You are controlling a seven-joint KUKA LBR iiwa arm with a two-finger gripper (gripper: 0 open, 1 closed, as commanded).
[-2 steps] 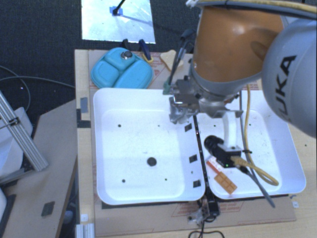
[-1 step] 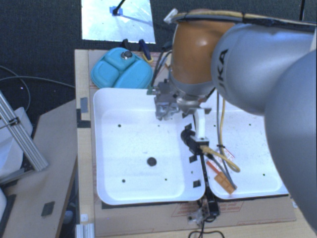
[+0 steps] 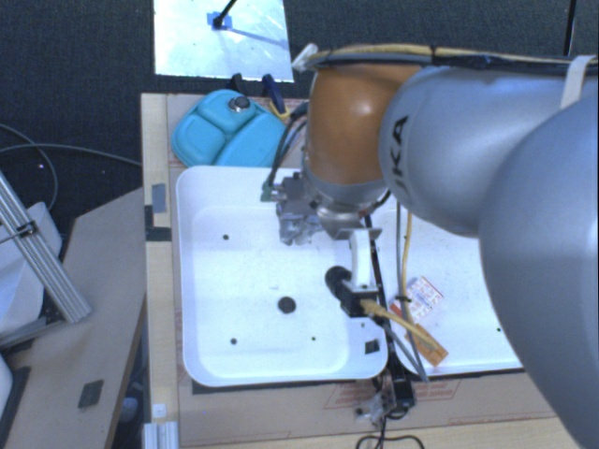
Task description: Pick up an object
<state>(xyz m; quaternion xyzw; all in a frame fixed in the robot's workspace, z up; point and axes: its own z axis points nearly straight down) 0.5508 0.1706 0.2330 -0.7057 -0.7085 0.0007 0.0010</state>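
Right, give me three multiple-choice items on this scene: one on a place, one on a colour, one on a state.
1. Where does the blue object lie?
A. in the left bin
B. outside the bins, beyond the left bin's far rim
C. in the right bin

2. What colour is the band above the wrist of the arm?
A. green
B. blue
C. orange

3. How does the small dark round thing lie?
A. loose on the left bin's floor, apart from the arm
B. stacked on the blue object
C. propped against the bin's wall

Key: 1 B, since the blue object sits past the white rim at the top of the view. 2 C, since the band is plainly orange against the grey arm. 3 A, since white floor shows all around the dark thing.
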